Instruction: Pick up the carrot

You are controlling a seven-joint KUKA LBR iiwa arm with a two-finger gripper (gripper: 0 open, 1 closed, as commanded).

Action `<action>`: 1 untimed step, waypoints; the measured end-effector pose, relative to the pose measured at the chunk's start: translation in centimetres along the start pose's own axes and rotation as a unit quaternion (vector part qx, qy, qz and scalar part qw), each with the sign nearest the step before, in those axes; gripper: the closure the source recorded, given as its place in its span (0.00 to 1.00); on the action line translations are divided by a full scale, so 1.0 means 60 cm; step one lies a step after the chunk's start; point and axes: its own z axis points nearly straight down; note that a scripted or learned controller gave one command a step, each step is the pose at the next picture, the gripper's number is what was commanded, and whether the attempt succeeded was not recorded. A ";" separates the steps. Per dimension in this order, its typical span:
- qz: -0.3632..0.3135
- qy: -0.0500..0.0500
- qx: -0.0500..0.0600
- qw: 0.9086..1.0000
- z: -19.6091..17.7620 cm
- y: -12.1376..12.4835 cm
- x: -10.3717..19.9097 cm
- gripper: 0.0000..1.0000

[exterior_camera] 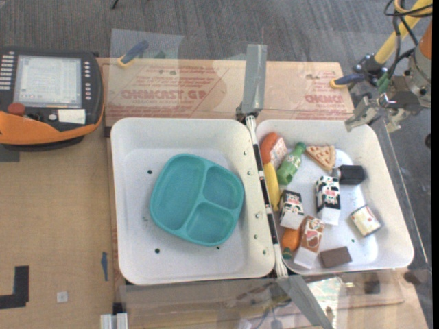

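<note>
Camera view: carrot (291,239) far from end effector (376,110)

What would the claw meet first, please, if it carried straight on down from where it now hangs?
Probably the rim of the right white bin at its far corner; the claw hangs above it, though depth is unclear.

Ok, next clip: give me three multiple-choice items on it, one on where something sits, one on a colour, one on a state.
1. Where does the carrot lie?
A. in the right bin, near its front-left corner
B. on the plate
C. on the cardboard

2. What colour is the divided plate in the left bin?
A. red
B. teal
C. white

3. Where is the hand?
A. gripping the carrot
B. resting on the plate
C. at the right bin's far edge, away from the carrot

Answers: 1 A, the orange piece lies by the cartons at the divider. 2 B, it is blue-green. 3 C, it sits at the far rim.
</note>
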 end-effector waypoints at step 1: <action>-0.115 -0.001 -0.003 0.993 0.267 -0.056 -0.058 0.00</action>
